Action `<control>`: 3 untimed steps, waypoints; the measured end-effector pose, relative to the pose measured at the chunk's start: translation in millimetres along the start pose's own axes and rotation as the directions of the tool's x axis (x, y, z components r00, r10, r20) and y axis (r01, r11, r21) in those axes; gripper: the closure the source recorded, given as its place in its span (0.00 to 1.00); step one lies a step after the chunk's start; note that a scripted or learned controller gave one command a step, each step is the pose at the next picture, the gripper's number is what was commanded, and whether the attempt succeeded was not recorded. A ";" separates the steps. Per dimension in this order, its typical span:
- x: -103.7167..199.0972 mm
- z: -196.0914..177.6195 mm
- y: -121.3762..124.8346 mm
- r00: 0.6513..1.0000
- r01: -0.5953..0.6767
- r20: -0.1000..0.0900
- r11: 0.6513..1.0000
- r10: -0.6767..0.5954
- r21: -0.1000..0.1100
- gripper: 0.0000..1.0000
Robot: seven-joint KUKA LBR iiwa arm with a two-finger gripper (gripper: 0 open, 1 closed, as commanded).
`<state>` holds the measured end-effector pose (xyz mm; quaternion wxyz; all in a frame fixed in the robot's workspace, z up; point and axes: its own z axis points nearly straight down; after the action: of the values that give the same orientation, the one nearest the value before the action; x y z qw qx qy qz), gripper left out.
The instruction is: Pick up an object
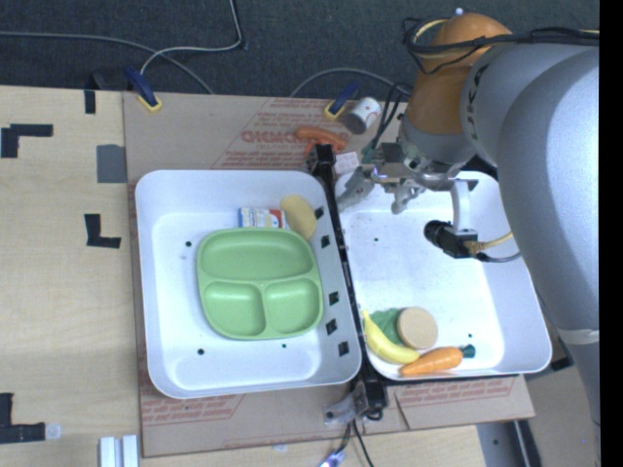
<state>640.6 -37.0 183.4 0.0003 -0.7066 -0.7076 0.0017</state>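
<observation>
While the grey arm (pixel 545 163) reaches in from the right with its orange band (pixel 448 66) above the wrist, the gripper (pixel 384 188) hangs over the far left corner of the right bin (pixel 487 290), close to the dividing wall between the two bins; whether it is spread or closed cannot be told from this angle, and nothing shows clamped in it. The objects in the right bin lie well apart from the gripper, clustered in the near left corner: a yellow banana (pixel 382 343) curves along the wall, a round tan disc (pixel 419 327) rests on a green item (pixel 387 319) just behind the banana, and an orange carrot (pixel 433 360) lies at the near rim, touching the banana's end. In the left bin (pixel 165 290) a green divided plate (pixel 260 282) sits in the middle, with a small red, white and blue carton (pixel 261 218) just beyond its far edge and a pale yellow lemon-like piece (pixel 301 215) beside the carton, near the dividing wall. Both bins stand on a sheet of brown cardboard (pixel 195 134) on the wooden bench (pixel 49 261)
</observation>
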 end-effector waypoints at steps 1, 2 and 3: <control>-4.0 -0.7 5.2 1.000 0.000 0.000 1.000 0.000 -0.002 0.00; -4.2 -0.8 -7.2 1.000 -0.001 0.000 1.000 0.001 -0.002 0.00; -65.0 97.6 28.5 1.000 -0.001 0.001 1.000 0.001 -0.006 0.00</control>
<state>668.9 -102.1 85.8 -0.0021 -0.7069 -0.7073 0.0002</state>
